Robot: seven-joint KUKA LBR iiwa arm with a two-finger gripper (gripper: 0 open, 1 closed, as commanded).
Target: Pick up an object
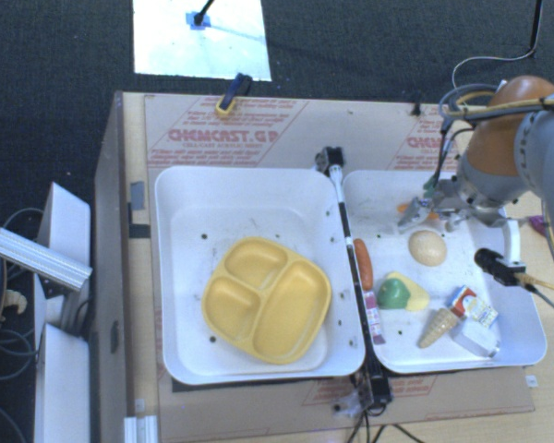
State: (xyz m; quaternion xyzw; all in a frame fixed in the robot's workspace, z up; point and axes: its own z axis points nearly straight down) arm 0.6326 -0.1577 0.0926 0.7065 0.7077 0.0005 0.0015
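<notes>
White plastic bins sit side by side on the worktop (258, 127); the left bin (180, 275) carries a yellow compartment plate (266, 298), and the right bin (517, 340) carries the loose objects. Noted in the right bin: a beige egg (427, 247) near the middle, an orange carrot (363, 263) lying along the left wall, a green and yellow piece (397, 293) just beside it, an ice cream cone (438, 327) toward the front, and a small carton (471, 305) at the front right. The grey arm (545, 155) reaches in from the right, with the hand (432, 206) low over the rear of the right bin, near the egg but apart from it. A small orange item shows at the hand's tip; whether it is part of the hand or an object cannot be determined. Nothing is visibly gripped, and it cannot be told whether the hand is clenched or released. Assessment: the pick is not accomplished. Every candidate object rests on the bin floor. Remaining work, on this evidence, is the grasp itself and the lift clear of the bin.
</notes>
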